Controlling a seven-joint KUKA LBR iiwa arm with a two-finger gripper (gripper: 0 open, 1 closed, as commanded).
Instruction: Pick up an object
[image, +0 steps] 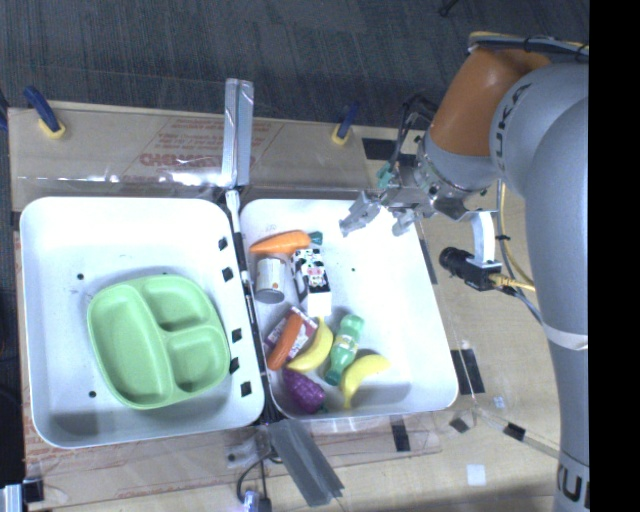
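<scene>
Cardboard (110, 140) covers the bench under two white bins; dark carpet (300, 40) fills the top of frame. The gripper (382, 217), fingers spread and holding nothing, hovers over the right bin (400, 300), upper right of the toy carrot (280, 241).

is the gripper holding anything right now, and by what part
Nothing is held. The gripper hangs open above the right bin's far edge, with no item between its fingers.

I am counting two white bins (60, 420), one green tray (160, 340), two bananas (362, 374), one carrot (280, 242), one green bottle (345, 345), one purple grape bunch (303, 390).
</scene>
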